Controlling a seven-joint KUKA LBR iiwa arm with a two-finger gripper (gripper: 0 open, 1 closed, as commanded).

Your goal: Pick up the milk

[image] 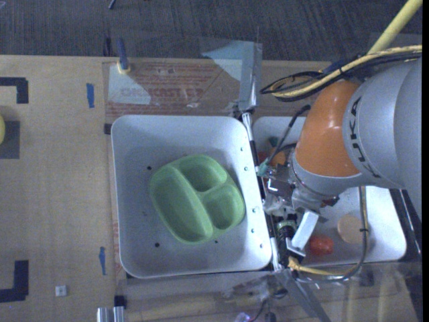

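The grey arm with its orange band [328, 136] reaches over the right bin [392, 247] and hides most of its floor. My gripper [276, 203] hangs low at that bin's left wall, beside the divider between the two bins. A small red thing [321, 245] and a pale beige round thing [349, 229] lie near the right bin's front. Small orange and red bits [276, 157] peek out by the arm at the bin's left rear. I cannot make out a milk carton among them.
The left bin [134, 146] holds a green divided plate [196, 197] in its middle. A clear plastic sheet [181, 79] lies behind the left bin. Yellow cables [395, 19] run along the arm at the upper right.
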